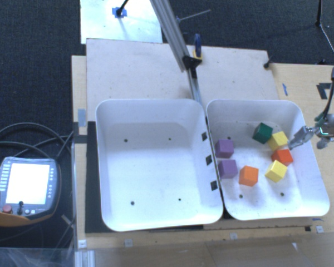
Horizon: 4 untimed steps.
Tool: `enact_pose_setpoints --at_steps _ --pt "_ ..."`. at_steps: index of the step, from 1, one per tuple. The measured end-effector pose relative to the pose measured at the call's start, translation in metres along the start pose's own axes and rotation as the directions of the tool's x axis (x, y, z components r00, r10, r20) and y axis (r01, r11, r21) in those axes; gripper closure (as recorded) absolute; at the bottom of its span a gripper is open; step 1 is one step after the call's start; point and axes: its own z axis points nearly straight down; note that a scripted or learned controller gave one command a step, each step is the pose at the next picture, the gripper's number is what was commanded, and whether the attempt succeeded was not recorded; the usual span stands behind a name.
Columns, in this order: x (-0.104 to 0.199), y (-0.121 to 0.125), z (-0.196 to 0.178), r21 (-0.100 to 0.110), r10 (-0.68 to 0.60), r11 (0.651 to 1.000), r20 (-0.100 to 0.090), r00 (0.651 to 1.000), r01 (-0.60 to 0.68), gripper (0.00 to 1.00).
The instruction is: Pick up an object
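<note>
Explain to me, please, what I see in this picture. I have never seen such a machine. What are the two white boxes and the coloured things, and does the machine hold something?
This is one picture from a camera fixed above a bench, looking down at a slant. Two shallow white bins stand side by side: the left bin and the right bin. In the right bin lie seven small blocks: a green block, two yellow blocks, a red-orange block, an orange block and two purple blocks. The machine is a robot arm that reaches in from the right; its gripper is at the right bin's edge, close to the upper yellow block. Its job is to pick up an object. I see no block in the gripper. At the far left lies a control pad with a screen.
</note>
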Motion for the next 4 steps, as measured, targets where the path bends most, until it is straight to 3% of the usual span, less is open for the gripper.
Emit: enact_pose_setpoints --at_steps 1,4 --pt "0.000 0.001 -0.002 -0.004 -0.001 1.000 0.001 1.000 0.001 0.00" --pt "0.003 -0.002 0.126 0.000 0.001 1.000 0.000 1.000 -0.001 0.00"
